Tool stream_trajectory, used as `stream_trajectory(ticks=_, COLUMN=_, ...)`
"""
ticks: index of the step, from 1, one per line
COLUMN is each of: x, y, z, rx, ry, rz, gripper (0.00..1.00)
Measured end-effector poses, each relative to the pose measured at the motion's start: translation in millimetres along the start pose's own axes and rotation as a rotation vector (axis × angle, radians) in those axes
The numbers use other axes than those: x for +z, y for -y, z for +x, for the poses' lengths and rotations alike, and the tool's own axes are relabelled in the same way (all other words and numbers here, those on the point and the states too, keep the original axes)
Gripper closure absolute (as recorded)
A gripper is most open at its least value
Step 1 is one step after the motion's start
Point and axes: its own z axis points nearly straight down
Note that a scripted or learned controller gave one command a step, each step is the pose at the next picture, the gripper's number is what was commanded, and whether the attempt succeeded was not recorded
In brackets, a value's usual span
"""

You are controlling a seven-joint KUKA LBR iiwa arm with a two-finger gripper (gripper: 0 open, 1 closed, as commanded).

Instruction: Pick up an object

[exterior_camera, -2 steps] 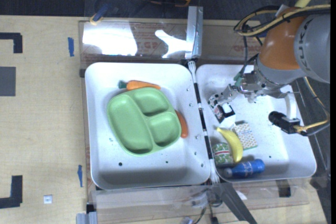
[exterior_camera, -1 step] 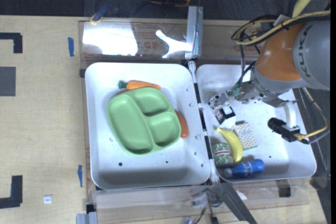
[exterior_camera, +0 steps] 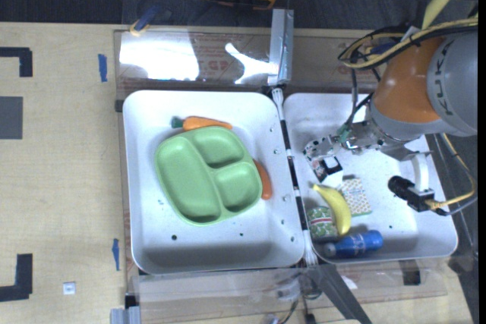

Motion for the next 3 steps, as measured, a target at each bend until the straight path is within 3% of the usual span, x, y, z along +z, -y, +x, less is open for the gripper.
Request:
stream_trajectory(ticks=1, x=0, y=-5, z=-2, rx=-0.247, ry=0.005, rz=-0.001, gripper=0.0)
stream_trajectory(ticks=2, x=0, y=-2, z=-3, rx=-0.343, ry=0.003, rz=0.0, gripper=0.0)
stream_trajectory(ticks=3, x=2, y=1, z=-12, rx=0.154, ry=-0.008, rz=0.019, gripper=0.0)
